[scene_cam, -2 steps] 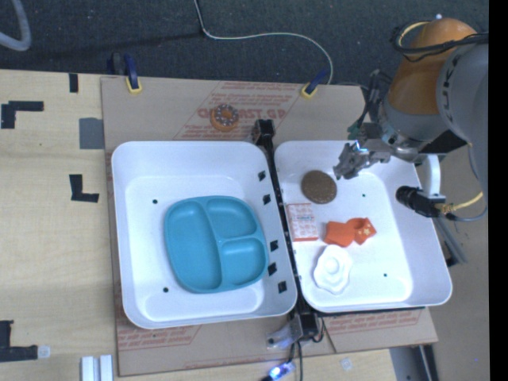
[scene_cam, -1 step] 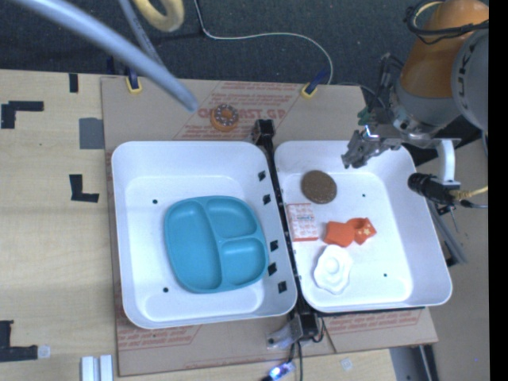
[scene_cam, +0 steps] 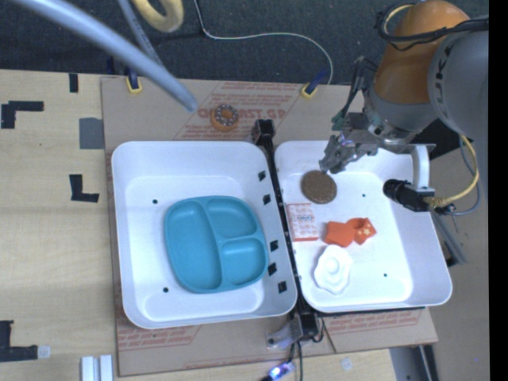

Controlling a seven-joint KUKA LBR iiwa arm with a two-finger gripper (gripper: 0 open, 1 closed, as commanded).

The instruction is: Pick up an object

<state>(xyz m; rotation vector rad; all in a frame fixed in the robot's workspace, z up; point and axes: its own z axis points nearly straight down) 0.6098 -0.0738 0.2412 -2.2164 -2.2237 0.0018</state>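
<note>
Your right shallow white plastic bin [scene_cam: 413,280] holds: round brown flat disc [scene_cam: 319,186], rear-left; orange-red crumpled piece [scene_cam: 349,232], centre; white moulded lump [scene_cam: 332,270], front. End effector [scene_cam: 336,155] hovers just above the disc; finger state cannot be told. Left bin [scene_cam: 131,213]: teal divided tray [scene_cam: 214,242].

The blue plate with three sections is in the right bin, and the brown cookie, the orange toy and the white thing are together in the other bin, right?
Not quite. The camera view shows the blue plate in the left bin, not the right one. The brown cookie, the orange toy and the white thing are together in the other bin, the right bin.
</note>
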